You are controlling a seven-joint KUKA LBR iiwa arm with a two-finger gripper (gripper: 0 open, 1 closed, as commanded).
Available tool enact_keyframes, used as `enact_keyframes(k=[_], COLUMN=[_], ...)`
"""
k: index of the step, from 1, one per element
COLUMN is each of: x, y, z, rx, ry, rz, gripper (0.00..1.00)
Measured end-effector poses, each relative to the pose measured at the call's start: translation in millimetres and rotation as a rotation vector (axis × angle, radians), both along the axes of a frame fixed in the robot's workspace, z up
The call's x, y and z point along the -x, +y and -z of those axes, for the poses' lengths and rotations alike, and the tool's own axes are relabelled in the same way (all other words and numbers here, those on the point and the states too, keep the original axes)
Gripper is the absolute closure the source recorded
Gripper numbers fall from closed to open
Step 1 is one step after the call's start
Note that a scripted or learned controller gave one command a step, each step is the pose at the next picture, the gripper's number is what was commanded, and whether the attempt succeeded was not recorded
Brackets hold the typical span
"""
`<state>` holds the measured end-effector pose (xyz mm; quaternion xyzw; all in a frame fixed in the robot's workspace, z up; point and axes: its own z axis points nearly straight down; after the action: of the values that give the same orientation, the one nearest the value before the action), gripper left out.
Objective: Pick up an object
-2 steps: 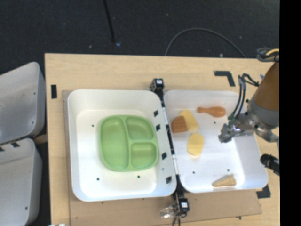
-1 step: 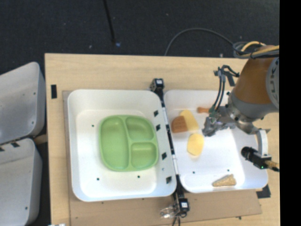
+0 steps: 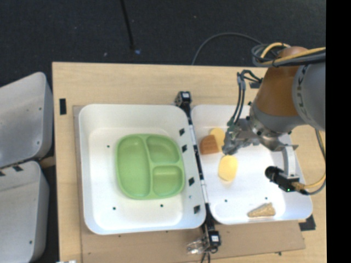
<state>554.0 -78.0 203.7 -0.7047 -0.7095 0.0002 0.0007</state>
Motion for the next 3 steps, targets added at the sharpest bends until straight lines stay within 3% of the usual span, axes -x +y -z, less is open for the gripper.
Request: enact_keyframes(k=[2, 3], x=[-22.0, -37.5], y=[101.7, 154.8], z=[-33.1, -25.4], rx=[0.000, 0.001], ry=[0.000, 0.001], rz=[-0.001, 0.000], gripper=[1.00, 1.00])
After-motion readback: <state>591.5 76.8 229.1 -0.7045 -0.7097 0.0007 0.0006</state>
